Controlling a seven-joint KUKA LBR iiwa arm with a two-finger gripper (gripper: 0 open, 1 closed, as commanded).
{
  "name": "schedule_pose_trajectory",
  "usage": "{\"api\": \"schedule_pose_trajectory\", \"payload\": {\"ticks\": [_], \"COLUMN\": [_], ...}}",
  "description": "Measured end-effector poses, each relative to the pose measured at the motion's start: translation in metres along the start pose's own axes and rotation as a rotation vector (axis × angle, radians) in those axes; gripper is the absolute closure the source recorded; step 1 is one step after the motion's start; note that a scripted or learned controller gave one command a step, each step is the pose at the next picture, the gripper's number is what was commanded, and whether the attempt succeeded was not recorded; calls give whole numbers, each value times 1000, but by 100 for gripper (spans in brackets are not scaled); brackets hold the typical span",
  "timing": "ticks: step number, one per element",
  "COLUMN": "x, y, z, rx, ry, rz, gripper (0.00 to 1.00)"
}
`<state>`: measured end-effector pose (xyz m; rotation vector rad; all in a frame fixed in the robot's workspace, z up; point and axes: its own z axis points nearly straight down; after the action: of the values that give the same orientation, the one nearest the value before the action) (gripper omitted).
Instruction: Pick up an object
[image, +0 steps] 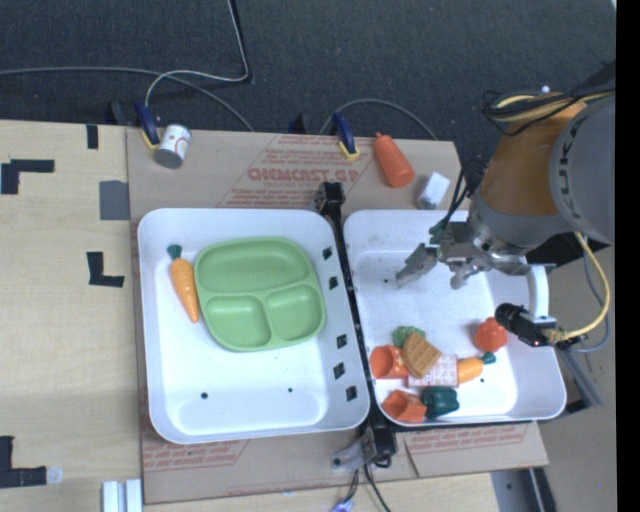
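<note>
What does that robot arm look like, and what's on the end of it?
The arm is thick, rounded grey metal with a broad orange band above the wrist. Black and yellow cables loop around it. At its end sits a small dark gripper with two slim grey fingers.

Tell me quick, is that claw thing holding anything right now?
Gripper: open, holding nothing, fingers spread above a bare part of the right bin.

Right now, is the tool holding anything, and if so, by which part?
Nothing is held. The tool hangs open over a bare patch of the right bin, apart from the toy food pile nearer the front.
</note>
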<state>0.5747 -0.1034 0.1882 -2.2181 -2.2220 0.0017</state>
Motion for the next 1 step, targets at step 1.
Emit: {"api": "schedule_pose_trajectory", "payload": {"ticks": [1], "x": [-55], "y": [-49], "z": [-12], "rx": [-1], "ry": [-1], "rz": [3], "gripper": [0]}}
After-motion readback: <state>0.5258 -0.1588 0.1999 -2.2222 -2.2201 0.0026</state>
